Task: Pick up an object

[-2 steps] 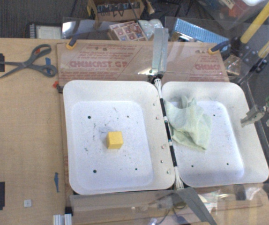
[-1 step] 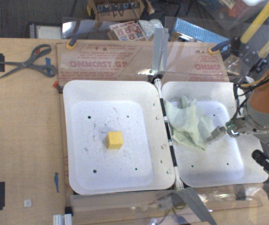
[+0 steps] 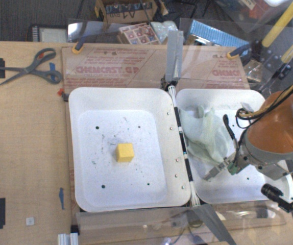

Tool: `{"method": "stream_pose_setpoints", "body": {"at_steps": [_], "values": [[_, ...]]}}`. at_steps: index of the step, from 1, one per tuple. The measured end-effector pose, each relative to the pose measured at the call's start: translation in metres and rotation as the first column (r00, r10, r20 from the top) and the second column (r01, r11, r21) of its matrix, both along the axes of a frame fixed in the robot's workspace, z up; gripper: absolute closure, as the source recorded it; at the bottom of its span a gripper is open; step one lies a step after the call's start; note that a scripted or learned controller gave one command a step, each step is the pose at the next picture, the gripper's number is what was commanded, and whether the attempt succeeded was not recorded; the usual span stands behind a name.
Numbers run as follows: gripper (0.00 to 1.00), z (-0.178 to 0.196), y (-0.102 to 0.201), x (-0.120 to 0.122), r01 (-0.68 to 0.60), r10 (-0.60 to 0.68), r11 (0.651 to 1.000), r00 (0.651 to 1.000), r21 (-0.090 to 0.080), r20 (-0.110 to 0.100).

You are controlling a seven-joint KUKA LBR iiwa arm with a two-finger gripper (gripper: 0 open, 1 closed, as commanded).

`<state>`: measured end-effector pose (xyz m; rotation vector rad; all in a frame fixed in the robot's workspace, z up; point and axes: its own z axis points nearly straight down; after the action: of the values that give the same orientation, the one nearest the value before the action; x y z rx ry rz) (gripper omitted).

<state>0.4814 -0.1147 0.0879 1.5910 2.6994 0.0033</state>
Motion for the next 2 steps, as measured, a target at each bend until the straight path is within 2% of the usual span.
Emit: {"method": "stream_pose_setpoints", "body": {"at_steps": [2], "values": [[0.0,0.0,0.016,0.155,-0.234,0.234,0.972,0.972,-0.001,-0.002]]}}
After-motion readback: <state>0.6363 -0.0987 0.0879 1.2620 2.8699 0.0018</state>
